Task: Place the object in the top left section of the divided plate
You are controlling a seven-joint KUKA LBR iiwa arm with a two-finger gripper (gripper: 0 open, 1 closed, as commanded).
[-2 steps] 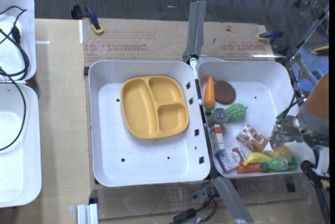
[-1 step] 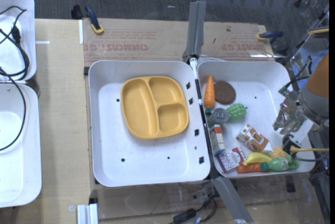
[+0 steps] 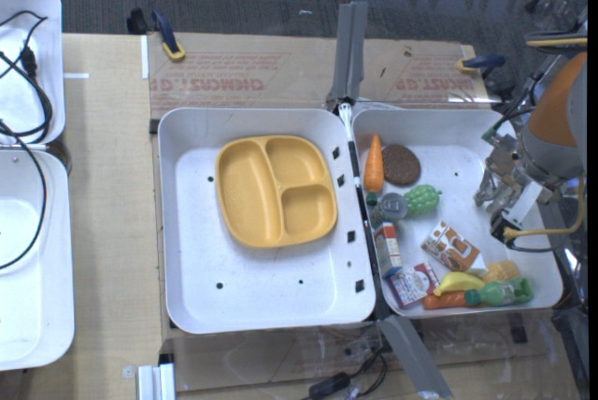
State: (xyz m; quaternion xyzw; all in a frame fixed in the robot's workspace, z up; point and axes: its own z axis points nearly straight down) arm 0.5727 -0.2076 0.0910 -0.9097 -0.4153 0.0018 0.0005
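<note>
A yellow divided plate (image 3: 223, 183) lies in the left bin (image 3: 187, 277), with one long section on its left and two smaller ones on its right, all bare. My gripper (image 3: 493, 192) hangs over the right edge of the right bin (image 3: 453, 169), away from the plate. It is to the right of the toy foods, and nothing shows in its grasp. Closest to it are a brown-and-white snack packet (image 3: 450, 246) and a green bumpy fruit (image 3: 422, 199).
The right bin also holds a carrot (image 3: 374, 163), a brown cookie (image 3: 401, 164), a small tube (image 3: 388, 247), a banana (image 3: 458, 281) and a green bottle (image 3: 500, 293). A grey divider post (image 3: 350, 52) stands between the bins. Cables cross white trays (image 3: 23, 202) at far left.
</note>
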